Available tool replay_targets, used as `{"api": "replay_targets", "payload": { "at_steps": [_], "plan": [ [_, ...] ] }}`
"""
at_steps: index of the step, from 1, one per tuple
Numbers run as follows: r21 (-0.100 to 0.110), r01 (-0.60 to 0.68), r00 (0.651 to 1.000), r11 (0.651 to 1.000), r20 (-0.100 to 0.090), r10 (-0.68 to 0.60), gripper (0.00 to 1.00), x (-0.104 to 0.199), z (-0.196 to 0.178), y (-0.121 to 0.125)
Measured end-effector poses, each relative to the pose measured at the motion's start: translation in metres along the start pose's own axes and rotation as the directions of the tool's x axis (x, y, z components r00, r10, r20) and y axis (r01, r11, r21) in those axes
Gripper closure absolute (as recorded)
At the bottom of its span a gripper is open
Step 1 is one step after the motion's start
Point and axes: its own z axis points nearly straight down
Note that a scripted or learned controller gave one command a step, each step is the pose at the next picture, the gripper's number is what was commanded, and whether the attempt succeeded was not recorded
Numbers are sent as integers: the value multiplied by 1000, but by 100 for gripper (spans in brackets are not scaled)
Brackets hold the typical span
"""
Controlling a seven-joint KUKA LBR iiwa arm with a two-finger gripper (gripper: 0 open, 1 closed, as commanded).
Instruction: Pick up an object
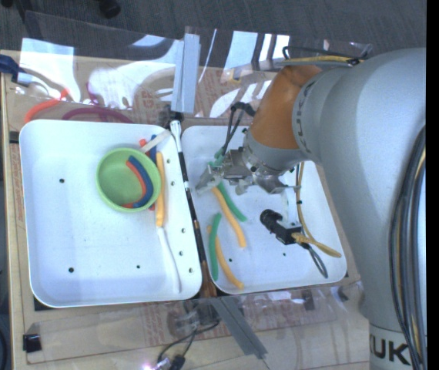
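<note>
where the left bin (58,230) took up its side of the bench, a green bowl (115,182) sat toward the bin's upper right with blue and red curved pieces (136,179) inside it. a yellow rod (159,200) lay just beside the bowl, along the wall shared with the neighbouring bin.

across that wall, in the right bin (281,272), the gripper (218,174) hung low over the upper left part, with the arm coming in from the right. whether it was spread or pressed together could not be told, since the wrist covered that part, and nothing could be seen pinched in it.

the likeliest target was the orange-yellow stick (232,222), which lay just below the gripper, toward the near edge of the bin. its long axis ran from upper left to lower right. a short green stick (235,208) crossed it near its upper end, touching it. closer to the left wall, a long green stick (214,249) and a second yellow stick (223,268) lay almost lengthwise down the bin.

by my reading, the grasp would call for a small shift toward the near edge and a close across the stick's slanted axis. the crossing green piece might come up with it or knock it aside.
</note>
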Motion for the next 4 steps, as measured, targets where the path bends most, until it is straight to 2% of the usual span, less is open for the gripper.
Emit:
{"api": "replay_targets", "payload": {
  "at_steps": [1, 2, 3, 4],
  "plan": [
    [0, 2, 1000, 1000, 0, -2, 100, 0, -10, 0],
    [0, 2, 1000, 1000, 0, -2, 0, 0, -10, 0],
    [-3, 78, 997, 997, -6, -78, 0, -15, 21, -7],
    [-7, 81, 997, 997, -2, -81, 100, -16, 8, -6]
  ]
}}
